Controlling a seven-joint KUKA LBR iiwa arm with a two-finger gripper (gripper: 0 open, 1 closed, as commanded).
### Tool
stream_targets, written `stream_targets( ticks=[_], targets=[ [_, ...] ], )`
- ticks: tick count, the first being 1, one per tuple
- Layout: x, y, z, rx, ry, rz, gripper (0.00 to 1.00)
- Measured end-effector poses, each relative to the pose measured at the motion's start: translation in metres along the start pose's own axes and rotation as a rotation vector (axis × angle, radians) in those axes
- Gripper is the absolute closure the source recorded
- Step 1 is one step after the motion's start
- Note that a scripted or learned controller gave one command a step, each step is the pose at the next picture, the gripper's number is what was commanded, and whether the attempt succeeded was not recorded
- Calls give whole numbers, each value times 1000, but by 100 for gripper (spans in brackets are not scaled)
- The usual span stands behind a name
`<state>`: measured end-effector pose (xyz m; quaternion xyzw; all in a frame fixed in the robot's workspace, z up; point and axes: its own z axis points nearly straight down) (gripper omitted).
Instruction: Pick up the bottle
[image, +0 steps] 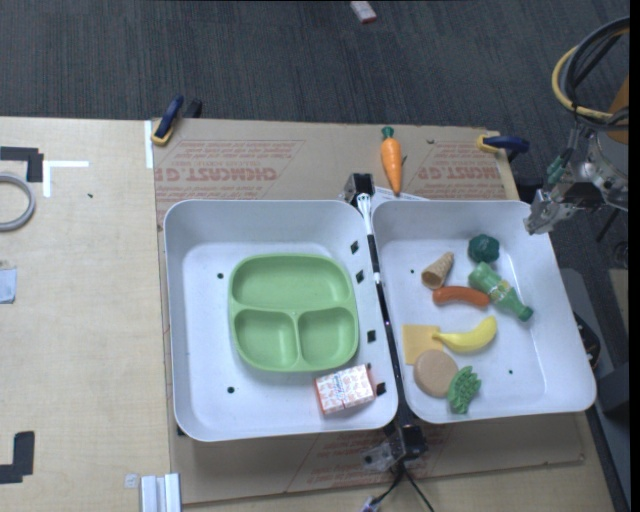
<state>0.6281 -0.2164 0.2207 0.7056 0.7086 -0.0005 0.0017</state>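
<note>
Bottle is lying tilted in the right bin, toward two o'clock, touching the sausage, so you are wanting the pincer, whose state I cannot tell, descending from one o'clock across its narrow body.

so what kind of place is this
Probably a robotics lab test bench: two white bins clipped side by side on a cardboard sheet, toy food such as a plastic banana, and a cabled robot arm's pincer at the right.

Bright, even light; faint shadows.
</note>
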Motion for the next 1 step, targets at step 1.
stream_targets(
  ticks=[1],
  targets=[
    [10,-63,-23,1,2,-131,100]
  ],
)
